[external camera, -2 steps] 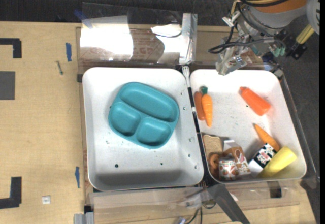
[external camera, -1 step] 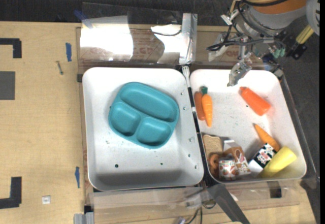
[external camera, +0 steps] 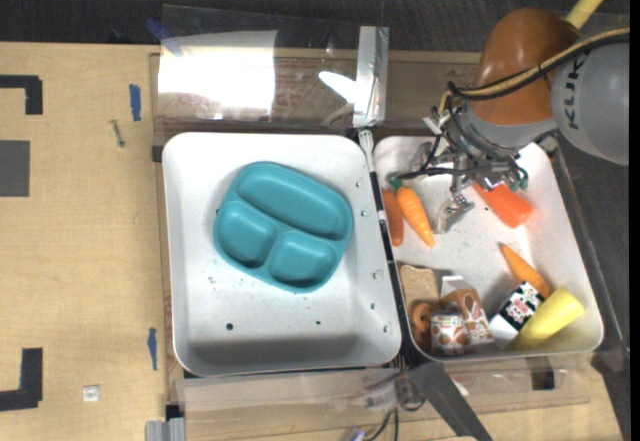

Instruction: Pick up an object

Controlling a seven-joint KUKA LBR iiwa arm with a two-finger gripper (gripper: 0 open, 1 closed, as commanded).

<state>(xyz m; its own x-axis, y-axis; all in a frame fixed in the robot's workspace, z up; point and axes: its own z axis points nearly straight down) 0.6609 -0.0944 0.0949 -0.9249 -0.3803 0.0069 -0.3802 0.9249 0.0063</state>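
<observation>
The gripper [external camera: 458,197] hangs low over the right bin [external camera: 578,259], and whether it's open or shut I can't tell from here. Nearest candidate is the carrot [external camera: 414,214], lying just to its left (long axis running up-and-down the bin, tilted a little), so I'd guess a short sideways shift.

The tan bench [external camera: 80,229] bears the left bin [external camera: 190,299] and right bin [external camera: 575,259].
</observation>
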